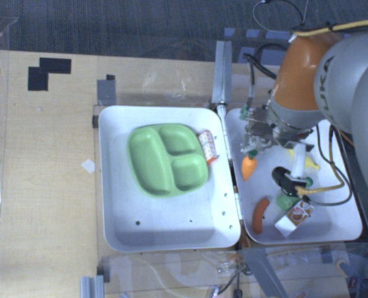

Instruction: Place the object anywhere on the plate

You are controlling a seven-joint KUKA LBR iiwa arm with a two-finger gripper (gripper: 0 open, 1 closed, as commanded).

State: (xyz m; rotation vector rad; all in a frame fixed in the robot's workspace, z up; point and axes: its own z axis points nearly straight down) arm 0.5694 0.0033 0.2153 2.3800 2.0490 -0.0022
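In the right bin (pixel 332 231), the pincer (pixel 253 146) hangs just above a toy carrot (pixel 249 166); whether it is apart or together cannot be told. The green plate (pixel 168 159) lies in the left bin (pixel 165 228), a small packet (pixel 207 145) touching its right rim.

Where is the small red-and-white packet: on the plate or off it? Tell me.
Mostly off. The red-and-white packet lies at the right rim of the green plate, in the left bin; none of the plate's three compartments holds it.

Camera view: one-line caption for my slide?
Claw above toy carrot in right bin; green plate waits in left bin.
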